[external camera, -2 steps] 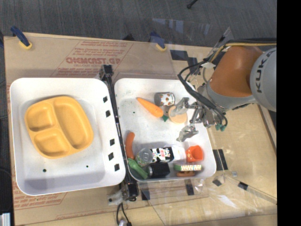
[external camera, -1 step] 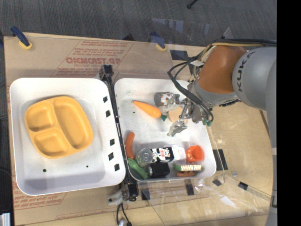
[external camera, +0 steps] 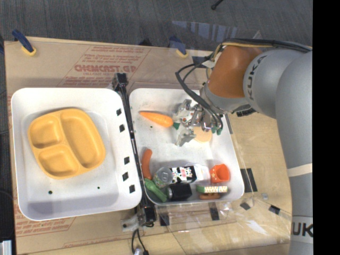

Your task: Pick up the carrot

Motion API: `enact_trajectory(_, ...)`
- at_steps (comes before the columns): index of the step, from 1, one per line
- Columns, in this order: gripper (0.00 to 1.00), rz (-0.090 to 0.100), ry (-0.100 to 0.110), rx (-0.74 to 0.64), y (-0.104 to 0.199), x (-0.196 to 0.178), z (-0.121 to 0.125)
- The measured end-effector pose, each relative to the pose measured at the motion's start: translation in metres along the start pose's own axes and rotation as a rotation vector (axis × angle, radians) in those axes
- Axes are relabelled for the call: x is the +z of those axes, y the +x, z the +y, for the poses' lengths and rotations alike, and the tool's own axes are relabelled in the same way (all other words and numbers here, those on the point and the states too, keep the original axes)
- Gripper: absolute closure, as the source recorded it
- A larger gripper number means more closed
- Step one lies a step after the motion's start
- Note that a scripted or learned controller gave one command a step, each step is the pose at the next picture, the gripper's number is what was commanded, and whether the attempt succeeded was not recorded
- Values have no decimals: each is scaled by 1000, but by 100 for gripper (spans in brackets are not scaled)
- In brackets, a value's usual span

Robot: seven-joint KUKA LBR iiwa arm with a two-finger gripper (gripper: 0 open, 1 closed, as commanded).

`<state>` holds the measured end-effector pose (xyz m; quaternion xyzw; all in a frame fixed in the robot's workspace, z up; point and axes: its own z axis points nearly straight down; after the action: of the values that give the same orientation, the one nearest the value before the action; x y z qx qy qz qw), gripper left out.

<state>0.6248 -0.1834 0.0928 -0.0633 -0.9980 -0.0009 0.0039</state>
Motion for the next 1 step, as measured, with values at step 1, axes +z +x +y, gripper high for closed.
enact_trajectory(1,0,-7,-3,274,-4,0,66)
